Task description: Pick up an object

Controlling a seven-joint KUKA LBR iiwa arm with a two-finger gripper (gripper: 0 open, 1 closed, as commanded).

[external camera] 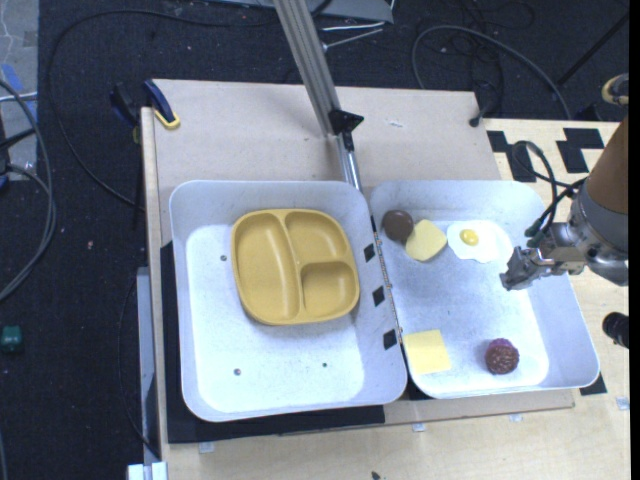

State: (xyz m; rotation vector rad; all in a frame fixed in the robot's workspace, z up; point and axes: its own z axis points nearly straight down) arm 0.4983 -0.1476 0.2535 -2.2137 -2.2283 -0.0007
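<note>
The right bin (560, 313) holds a brown round piece (397, 225), a pale yellow chunk (426, 240), a fried egg (477, 241), a flat yellow cheese square (428, 351) and a dark red ball (502, 356). My gripper (521, 269) hangs over the right side of this bin, just right of and below the fried egg, with nothing visible between its fingers. The arm reaches in from the right edge.
The left bin (200, 368) carries a yellow divided plate (296, 265). A metal pole (315, 63) slants down to the seam between the bins. Cables lie on the dark floor around the bench.
</note>
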